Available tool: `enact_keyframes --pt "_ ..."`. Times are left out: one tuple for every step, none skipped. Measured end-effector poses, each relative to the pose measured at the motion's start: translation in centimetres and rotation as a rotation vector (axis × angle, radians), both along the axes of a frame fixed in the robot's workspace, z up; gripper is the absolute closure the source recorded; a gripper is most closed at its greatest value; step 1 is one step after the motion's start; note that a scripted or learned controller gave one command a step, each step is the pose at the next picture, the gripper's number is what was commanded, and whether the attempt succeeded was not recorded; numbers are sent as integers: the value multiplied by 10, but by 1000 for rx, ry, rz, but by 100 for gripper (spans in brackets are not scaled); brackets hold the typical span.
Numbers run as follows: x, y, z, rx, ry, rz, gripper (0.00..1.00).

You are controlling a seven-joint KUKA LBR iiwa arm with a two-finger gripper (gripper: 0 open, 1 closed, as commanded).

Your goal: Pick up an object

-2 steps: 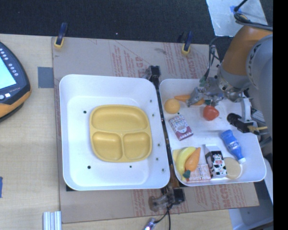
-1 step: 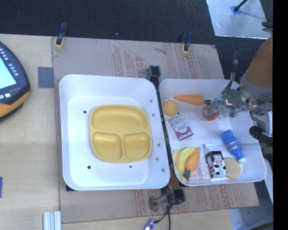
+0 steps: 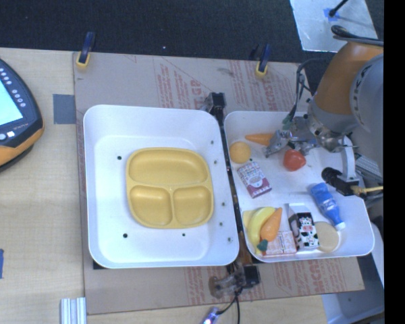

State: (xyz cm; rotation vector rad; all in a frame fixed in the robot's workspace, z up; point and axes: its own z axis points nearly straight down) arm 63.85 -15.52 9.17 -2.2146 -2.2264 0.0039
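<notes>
- Nearest you, along the front rim of the right bin point(image 3: 364, 245), you have a crowded row: a banana point(image 3: 255, 223) with a carrot point(image 3: 271, 224) lying across it, a pink-and-white carton point(image 3: 279, 246) under the carrot's tip, a black-and-white cow-print box point(image 3: 305, 231), and a pale round biscuit-like piece point(image 3: 327, 238) touching the box.
- Just behind that row you see a blue tube point(image 3: 325, 203) lying at a slant near the bin's right side.
- In the left bin point(image 3: 101, 181) a yellow three-part tray point(image 3: 169, 185) sits in the middle, flat on the floor.
- Back in the right bin's middle, a small red-and-white packet point(image 3: 254, 179) lies beside the dividing rim, with a yellow-orange ball point(image 3: 239, 152) just behind it.
- Further back, a red tomato-like piece point(image 3: 294, 159) sits right below the gripper point(image 3: 288, 142); an orange cone-shaped piece point(image 3: 259, 139) lies just to its left.
- The gripper hangs low over the far part of the right bin, close above the red piece; you cannot tell from here whether it is wide, narrow or gripping anything.
- Farthest off, two blue clamps point(image 3: 86, 47) pin the cardboard sheet point(image 3: 155, 79), and a teach pendant point(image 3: 7, 113) rests on the bench at far left.
</notes>
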Motion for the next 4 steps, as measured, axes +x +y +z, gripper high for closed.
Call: enact_keyframes --pt "-42 -49 0 1 2 -3 0" --pt "17 -13 0 2 2 0 0" --pt "-31 -13 0 0 2 0 0" --pt "18 26 0 1 0 -1 0"
